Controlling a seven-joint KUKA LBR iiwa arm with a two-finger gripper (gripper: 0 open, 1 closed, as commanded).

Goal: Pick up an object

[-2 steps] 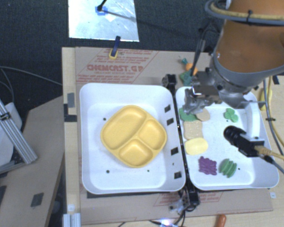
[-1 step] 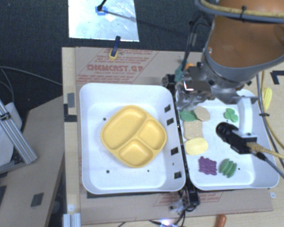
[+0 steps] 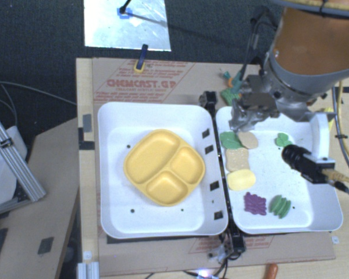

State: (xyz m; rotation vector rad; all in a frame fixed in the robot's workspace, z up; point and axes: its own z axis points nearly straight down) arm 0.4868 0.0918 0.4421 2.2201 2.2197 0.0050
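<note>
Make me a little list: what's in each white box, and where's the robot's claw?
left bin: one yellow plate with three compartments
right bin: small toy foods, among them a purple bunch, a yellow piece and a green leaf
gripper: over the right bin's far left part, close to the green leaf
holding anything: cannot tell

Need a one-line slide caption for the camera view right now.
Gripper low over the right bin, near a green piece; yellow divided tray in the left bin.
</note>
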